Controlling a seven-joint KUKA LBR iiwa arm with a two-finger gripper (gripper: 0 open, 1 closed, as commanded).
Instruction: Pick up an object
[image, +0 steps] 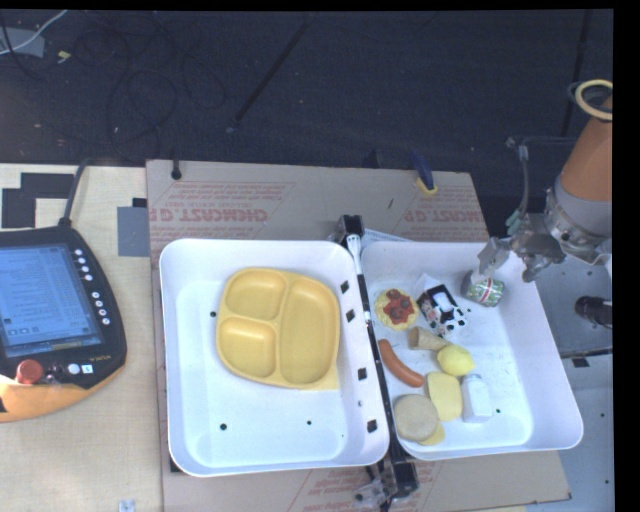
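The right bin (545, 330) holds several small toys. A small green, red and white can (486, 291) lies near its far right corner. My gripper (511, 260) hangs at that corner, just above and beside the can, with its fingers spread apart and nothing between them. The left finger (492, 256) ends right over the can. Further left in the bin are a black-and-white cow figure (443, 308), a red and yellow pizza toy (397, 308), an orange sausage (401, 362) and a lemon (455, 360).
A yellow divided plate (278, 325) lies in the left bin (190, 400). A round bun (414, 415), a yellow block (446, 395) and a white block (477, 398) sit at the right bin's front. A teach pendant (55, 310) rests at the bench's left.
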